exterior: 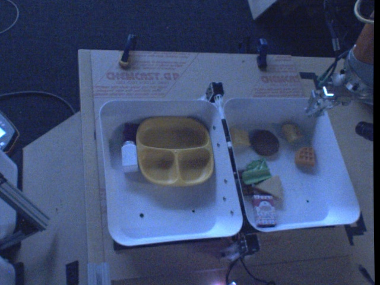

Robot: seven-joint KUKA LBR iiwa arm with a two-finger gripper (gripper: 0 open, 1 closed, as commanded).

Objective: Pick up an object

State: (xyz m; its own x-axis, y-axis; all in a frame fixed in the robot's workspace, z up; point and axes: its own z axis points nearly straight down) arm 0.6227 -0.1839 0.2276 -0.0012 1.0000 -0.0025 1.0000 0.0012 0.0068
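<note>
End effector (316,104) above square, gridded waffle (305,157).

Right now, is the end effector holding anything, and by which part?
Nothing is held. The end effector sits over the right bin's far right corner, apart from the waffle.
</note>
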